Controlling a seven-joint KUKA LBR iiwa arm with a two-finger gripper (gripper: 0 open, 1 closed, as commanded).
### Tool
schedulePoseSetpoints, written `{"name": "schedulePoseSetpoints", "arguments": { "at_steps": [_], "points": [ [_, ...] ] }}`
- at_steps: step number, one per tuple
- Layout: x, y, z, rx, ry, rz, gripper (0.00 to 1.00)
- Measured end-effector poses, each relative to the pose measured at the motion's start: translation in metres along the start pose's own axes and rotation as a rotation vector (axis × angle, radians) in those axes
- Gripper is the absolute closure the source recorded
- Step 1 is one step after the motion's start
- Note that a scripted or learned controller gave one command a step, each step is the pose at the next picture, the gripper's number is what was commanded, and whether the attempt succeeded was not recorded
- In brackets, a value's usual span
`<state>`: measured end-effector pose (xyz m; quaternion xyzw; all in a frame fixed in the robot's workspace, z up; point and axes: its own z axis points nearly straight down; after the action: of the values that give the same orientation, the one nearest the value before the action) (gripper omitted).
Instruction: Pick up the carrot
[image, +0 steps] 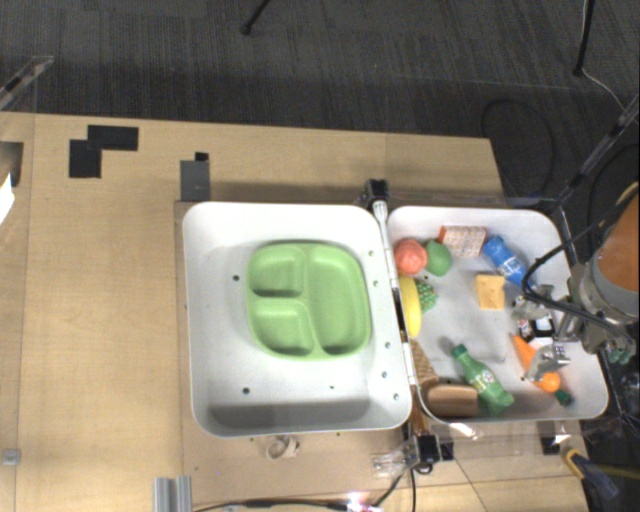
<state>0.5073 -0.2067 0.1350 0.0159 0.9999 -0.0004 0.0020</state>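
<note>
The carrot (524, 350) lies in the right bin (455, 325) near its right wall. It is orange, with a green top (563, 397) pointing toward the front corner. My gripper (545, 345) is low over the carrot's middle and hides part of it, so orange shows on both sides of the gripper. The grey arm with its orange band (622, 250) comes in from the right edge.
The right bin also holds a green bottle (480, 378), a brown roll (452, 400), a yellow block (490, 291), a blue bottle (503, 257), a banana (410, 305) and a red fruit (410, 257). A green divided plate (305, 298) sits in the left bin (215, 330).
</note>
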Motion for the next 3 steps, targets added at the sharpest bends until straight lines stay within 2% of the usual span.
{"name": "schedulePoseSetpoints", "arguments": {
  "at_steps": [1, 2, 3],
  "points": [
    [-0.028, 0.002, 0.045, 0.002, -0.013, 0.232, 0.00],
    [-0.002, 0.003, 0.045, -0.001, -0.017, 0.325, 0.00],
    [-0.006, 0.003, 0.032, 0.001, -0.026, 0.319, 1.00]
  ]
}}
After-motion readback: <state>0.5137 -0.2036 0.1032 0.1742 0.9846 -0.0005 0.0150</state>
